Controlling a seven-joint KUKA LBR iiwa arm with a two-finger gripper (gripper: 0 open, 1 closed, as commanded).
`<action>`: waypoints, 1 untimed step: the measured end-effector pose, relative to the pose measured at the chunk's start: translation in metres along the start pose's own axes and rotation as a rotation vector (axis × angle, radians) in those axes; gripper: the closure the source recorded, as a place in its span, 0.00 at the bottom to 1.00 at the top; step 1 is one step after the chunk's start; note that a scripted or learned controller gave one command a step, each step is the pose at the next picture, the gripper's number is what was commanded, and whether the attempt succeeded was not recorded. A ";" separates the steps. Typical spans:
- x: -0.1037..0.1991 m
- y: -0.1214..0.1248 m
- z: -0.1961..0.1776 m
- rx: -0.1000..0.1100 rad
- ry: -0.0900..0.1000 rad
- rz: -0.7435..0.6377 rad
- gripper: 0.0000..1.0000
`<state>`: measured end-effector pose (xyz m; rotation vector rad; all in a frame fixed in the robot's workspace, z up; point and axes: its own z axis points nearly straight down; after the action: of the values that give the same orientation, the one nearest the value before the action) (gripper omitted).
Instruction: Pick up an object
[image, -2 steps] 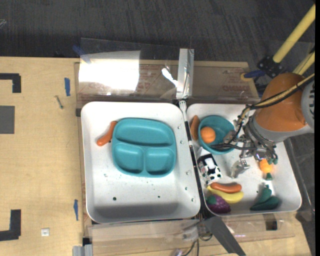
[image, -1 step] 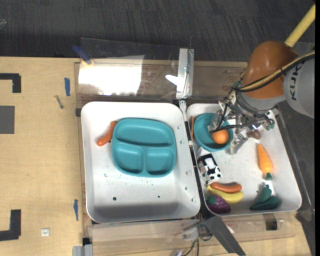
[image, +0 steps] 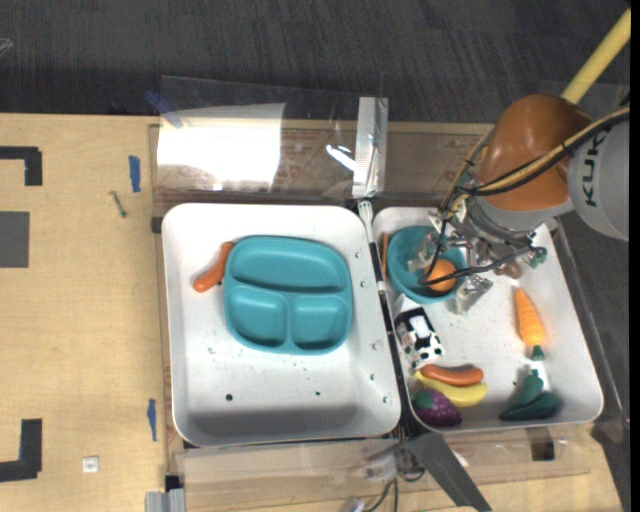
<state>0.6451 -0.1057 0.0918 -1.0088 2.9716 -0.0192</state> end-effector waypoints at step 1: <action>0.002 0.000 -0.012 -0.005 0.007 0.001 1.00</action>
<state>0.6438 -0.1067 0.1034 -1.0094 2.9800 -0.0158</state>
